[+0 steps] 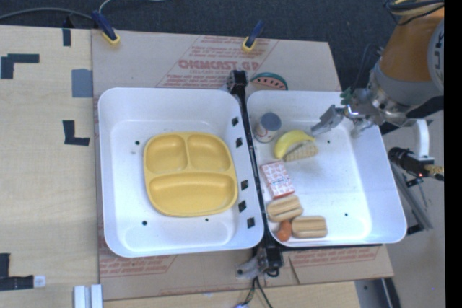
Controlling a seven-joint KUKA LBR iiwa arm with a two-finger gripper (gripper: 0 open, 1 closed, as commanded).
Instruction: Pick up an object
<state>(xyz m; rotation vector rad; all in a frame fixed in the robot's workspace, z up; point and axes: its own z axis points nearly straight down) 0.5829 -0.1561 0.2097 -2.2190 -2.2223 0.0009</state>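
Tool (341,117) sits over the right bin's (375,177) far right part, fingers spread wide, nothing between them, touching nothing I can make out. Nearest item is the banana (294,146), just left of the tool, apart from it. Small can (268,125) by the bin's far left corner. Along the left wall toward the near edge: packet (277,179), two hot dogs (284,208) (309,227). Left bin (115,155) holds a yellow tray (190,174).
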